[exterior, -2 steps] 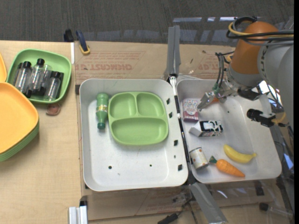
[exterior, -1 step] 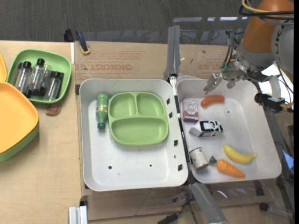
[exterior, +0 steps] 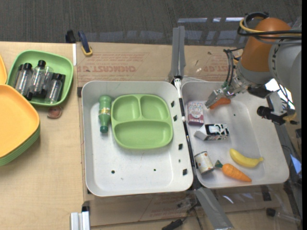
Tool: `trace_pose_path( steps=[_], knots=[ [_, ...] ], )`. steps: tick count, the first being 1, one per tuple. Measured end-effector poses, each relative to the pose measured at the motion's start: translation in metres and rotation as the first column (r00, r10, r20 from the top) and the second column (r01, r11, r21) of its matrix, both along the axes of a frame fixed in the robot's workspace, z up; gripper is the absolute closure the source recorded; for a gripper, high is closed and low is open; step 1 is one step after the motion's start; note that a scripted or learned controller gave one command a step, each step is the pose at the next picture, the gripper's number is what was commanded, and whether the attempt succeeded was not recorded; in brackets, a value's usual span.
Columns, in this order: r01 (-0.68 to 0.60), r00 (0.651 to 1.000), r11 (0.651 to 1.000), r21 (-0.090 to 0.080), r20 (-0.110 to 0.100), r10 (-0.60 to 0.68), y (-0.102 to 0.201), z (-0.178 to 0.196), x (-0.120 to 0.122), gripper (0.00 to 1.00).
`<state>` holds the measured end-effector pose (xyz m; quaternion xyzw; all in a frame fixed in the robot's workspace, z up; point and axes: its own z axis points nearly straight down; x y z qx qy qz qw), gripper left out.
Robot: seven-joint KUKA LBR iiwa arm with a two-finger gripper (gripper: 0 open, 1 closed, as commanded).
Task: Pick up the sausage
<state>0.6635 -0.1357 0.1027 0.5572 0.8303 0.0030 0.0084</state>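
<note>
Two white bins side by side on a brown surface (exterior: 48, 186). Reversed lettering on the cardboard behind the bins, apparently "CHEWCZ"; remainder unreadable.

Left bin (exterior: 96, 176): green divided tray (exterior: 142, 121); green bottle (exterior: 104, 113) lying just beside the tray's left edge.

Right bin (exterior: 268, 147): pink packet (exterior: 195, 112) near the left wall, print too small to read; black-and-white carton (exterior: 212, 132) on its side, markings illegible; can (exterior: 204, 162) tilted near the front left corner; carrot (exterior: 234, 172) just right of the can; banana (exterior: 246, 159) above the carrot.

Sausage (exterior: 219, 101): reddish-orange, elongated, slanted with its right end higher, in the rear part of the right bin, right of the pink packet. Upper right end meeting the gripper (exterior: 230, 91); whether clamped between the fingers or merely touched, not discernible. Gripper state: cannot tell.

Arm (exterior: 261, 42): orange band above the wrist, entering from the right over the rear of the right bin.

Left of the bins: green dish (exterior: 19, 61) holding several clear black-capped bottles (exterior: 38, 83), labels illegible; stacked yellow plates (exterior: 14, 123) at the left edge.
</note>
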Motion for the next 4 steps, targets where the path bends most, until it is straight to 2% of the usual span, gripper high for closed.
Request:
trace_pose_path(
  steps=[1, 2, 3, 4],
  knots=[
    [0.166, 0.986, 0.986, 0.001, 0.004, -0.166, 0.016, -0.001, 0.001, 0.0],
    [0.363, 0.932, 0.932, 0.003, -0.015, -0.362, -0.036, -0.01, -0.005, 0.0],
    [0.359, 0.933, 0.933, 0.001, -0.013, -0.359, -0.036, -0.001, -0.004, 1.0],
    [0.465, 0.885, 0.885, 0.003, -0.016, -0.465, -0.041, 0.113, -0.005, 1.0]
  ],
)
